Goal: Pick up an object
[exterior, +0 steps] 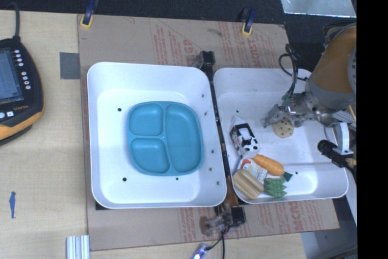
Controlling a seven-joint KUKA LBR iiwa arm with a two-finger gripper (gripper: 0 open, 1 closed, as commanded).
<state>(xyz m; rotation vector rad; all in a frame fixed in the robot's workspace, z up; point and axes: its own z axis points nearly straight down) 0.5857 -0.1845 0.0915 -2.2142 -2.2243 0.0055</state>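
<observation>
I see the grey arm with its orange band reaching in over the far right corner of the right shallow white bin (315, 191), and its two-finger gripper (284, 119) sits low over the bin floor near the far right side. A round tan cookie-like disc with dark specks (283, 128) lies right at the fingertips, touching or just under them; I cannot tell whether the jaws are open or closed, nor whether the disc sits between them. Toward the near left corner of the same bin I see a small black-and-white cow-patterned toy (245, 141), and just nearer than it a cluster lying together: an orange carrot-shaped toy (268, 164), a tan ridged bread-like piece (246, 184) and a green leafy piece (276, 187). The left shallow white bin (103, 130) holds a blue plastic plate with three compartments (165, 137) around its middle. A black-and-orange handheld control pendant (15, 89) rests at the bench's left edge.
</observation>
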